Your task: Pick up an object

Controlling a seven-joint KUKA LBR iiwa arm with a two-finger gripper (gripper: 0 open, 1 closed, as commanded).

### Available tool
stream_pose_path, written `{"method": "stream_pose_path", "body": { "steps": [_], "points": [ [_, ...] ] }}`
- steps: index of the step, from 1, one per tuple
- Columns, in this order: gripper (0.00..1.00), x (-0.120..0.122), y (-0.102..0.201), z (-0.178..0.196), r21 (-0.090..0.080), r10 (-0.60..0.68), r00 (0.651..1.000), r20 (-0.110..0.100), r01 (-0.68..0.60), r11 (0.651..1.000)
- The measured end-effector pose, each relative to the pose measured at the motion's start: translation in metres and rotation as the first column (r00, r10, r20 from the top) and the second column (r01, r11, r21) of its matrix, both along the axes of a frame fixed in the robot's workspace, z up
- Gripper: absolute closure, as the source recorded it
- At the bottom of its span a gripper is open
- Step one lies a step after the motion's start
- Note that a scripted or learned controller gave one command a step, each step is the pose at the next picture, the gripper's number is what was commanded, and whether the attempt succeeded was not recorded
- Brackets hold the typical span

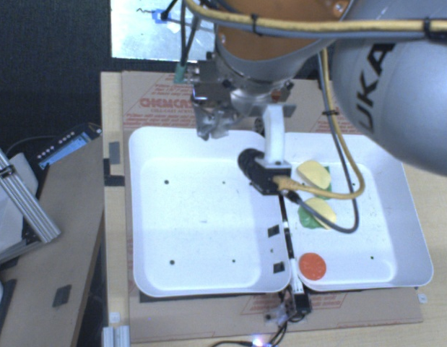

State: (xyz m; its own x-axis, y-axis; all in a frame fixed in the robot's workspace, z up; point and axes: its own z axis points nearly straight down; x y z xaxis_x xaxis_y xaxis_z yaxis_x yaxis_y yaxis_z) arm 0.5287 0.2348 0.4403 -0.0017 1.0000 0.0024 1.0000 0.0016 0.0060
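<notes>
Several small objects lie in the right bin (378,226). A yellow piece (314,173) sits near its far left corner. A second pale yellow piece (323,209) rests on a green piece (307,219) just in front of it. An orange round object (313,267) lies near the bin's front left corner. My gripper (211,123) hangs over the far rim of the left bin (194,215), well to the left of all these objects and touching none of them. The arm's grey and orange body covers the far part of the right bin.
The two white bins stand side by side on a cardboard sheet (154,100). A metal rail (21,201) and a small black device (64,147) lie on the bench at the left. The yellow cable (346,194) loops above the yellow pieces.
</notes>
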Motion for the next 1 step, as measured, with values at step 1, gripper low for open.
{"method": "stream_pose_path", "body": {
  "steps": [1],
  "points": [
    [1.0, 0.0495, -0.0009, 0.0372, 0.0, -0.001, 1.0, 0.001, 0.001, 1.0]
  ]
}}
